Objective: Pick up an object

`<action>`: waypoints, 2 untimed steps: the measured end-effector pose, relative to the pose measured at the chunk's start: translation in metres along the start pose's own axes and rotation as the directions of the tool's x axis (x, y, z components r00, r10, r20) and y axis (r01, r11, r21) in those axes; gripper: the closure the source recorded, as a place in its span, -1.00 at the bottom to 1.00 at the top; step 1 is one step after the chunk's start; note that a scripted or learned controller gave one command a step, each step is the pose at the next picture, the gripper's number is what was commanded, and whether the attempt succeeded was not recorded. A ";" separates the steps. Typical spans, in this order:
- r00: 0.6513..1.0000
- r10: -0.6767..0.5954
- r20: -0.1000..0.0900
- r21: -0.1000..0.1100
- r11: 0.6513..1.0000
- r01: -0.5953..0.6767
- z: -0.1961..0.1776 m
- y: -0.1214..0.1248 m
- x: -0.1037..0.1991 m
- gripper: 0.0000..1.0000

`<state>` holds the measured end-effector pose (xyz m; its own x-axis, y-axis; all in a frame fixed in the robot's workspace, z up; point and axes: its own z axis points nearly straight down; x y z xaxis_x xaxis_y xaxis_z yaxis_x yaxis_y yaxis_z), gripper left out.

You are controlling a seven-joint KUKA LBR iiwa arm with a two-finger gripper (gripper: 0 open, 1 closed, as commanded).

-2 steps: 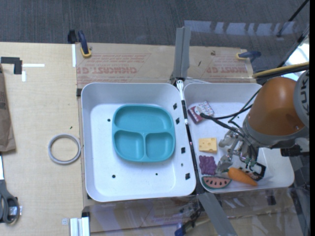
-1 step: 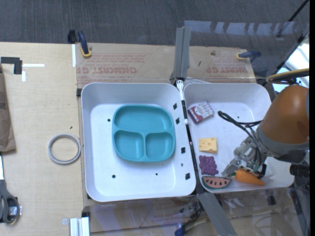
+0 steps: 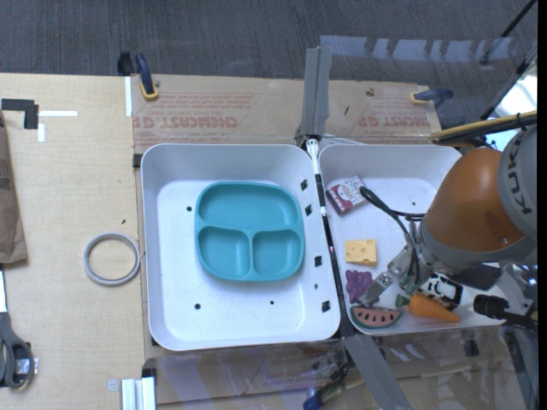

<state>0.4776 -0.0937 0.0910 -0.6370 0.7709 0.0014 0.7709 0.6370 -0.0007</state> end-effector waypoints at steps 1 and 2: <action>1.000 -0.019 0.001 0.000 1.000 0.019 -0.001 0.006 -0.052 -1.00; 0.997 -0.073 0.002 0.000 0.997 0.073 0.000 -0.079 -0.102 -1.00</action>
